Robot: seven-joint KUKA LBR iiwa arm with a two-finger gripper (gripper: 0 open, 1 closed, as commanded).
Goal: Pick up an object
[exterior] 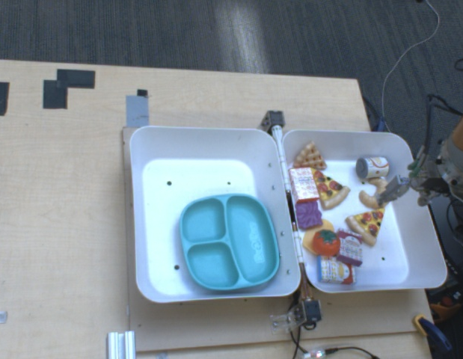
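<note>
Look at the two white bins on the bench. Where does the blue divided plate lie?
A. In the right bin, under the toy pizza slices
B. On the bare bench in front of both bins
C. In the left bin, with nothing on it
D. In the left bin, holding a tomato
C: the blue divided plate lies in the left bin, its compartments bare, while the toy food sits in the right bin.

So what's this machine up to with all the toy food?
A robot arm reaches in from the right, its gripper low over the right bin, beside a tan curved toy piece. Pizza slices, a small can and other toys lie loose there. The left bin holds a blue divided plate.
</note>
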